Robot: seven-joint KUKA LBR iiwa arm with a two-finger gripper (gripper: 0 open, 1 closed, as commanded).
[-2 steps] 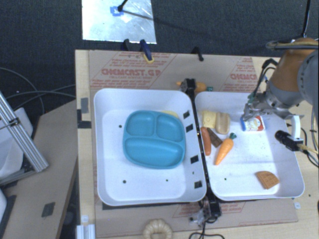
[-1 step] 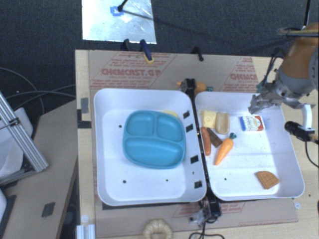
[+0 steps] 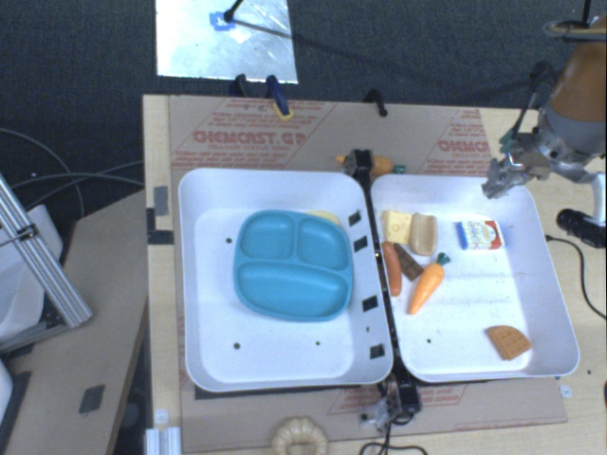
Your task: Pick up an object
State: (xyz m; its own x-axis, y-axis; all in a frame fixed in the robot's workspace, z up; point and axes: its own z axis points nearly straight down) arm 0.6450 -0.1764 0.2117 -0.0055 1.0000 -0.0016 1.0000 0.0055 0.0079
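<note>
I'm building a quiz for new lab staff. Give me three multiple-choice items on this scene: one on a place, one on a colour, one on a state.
1. Where is the divided plate?
A. in the left bin
B. in the right bin
C. on the bench outside both bins

2. What colour is the plate?
A. red
B. blue
C. green

3. Where is the gripper relative to the carton?
A. clamped on it
B. pressing it flat
C. apart from it, over the right bin's far edge

Answers:
1 A: the plate lies flat in the left bin.
2 B: its whole surface is light blue.
3 C: the carton lies on the floor of the right bin, with bare white floor between it and the gripper.
</note>
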